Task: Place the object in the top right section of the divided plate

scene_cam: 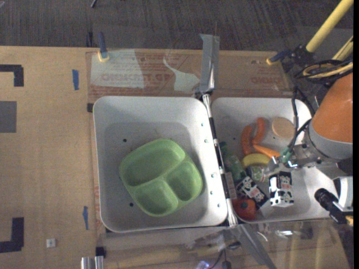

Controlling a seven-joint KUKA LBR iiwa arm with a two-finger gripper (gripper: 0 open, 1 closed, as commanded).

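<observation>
Hovering my gripper (282, 162) over the right bin (303, 209) toys; grip state can't tell. Green divided plate (161, 175) lies well left, in the other bin.

This is a robotics lab or test cell, not a home or kitchen. The landmark is the left white bin (106, 150), a plain shallow plastic tub set on a raw plywood bench (45, 167). Left of the bin, the bench carries black tape corner marks (14, 74) and small blue tape tabs (76, 78), the kind used for calibration or positioning. Behind the bin lies flattened cardboard (140, 74) held down with grey tape, and beyond that grey carpet (168, 10). Right of the bin sits a second white bin (224, 114) holding toy food, with the industrial arm (336, 122), loose cables (325, 69) and a yellow pole (334, 18) further right.
</observation>
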